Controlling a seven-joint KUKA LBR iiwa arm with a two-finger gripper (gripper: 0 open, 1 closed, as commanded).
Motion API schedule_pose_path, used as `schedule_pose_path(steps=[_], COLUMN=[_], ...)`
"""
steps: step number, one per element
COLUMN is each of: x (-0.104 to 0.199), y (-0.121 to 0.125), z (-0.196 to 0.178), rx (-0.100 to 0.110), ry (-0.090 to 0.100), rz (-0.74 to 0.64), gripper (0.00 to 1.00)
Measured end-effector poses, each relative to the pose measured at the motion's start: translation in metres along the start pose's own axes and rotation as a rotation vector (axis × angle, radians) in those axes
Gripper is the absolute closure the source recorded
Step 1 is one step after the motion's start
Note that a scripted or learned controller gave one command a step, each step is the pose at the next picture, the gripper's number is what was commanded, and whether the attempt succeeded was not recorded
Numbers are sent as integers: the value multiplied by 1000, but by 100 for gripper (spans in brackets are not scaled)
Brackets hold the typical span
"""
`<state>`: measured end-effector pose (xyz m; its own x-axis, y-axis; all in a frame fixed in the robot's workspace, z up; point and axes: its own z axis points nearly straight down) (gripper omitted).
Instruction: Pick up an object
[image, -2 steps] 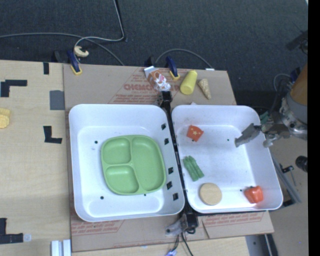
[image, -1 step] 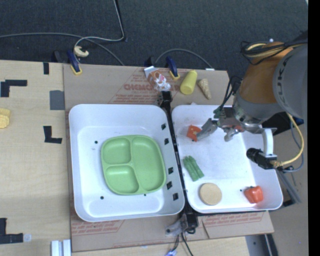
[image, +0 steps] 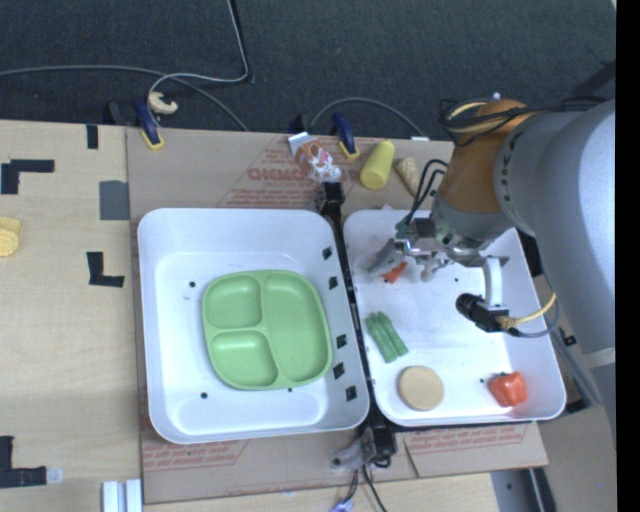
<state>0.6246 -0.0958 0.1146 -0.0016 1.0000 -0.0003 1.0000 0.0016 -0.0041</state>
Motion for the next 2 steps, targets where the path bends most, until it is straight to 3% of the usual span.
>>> schedule_pose_path(steps=[1,2], x=[-14,-13], y=[29,29], z=[29,19], rx=[-5,-4], ry=[1,0], rz=[0,-2], gripper=[0,100])
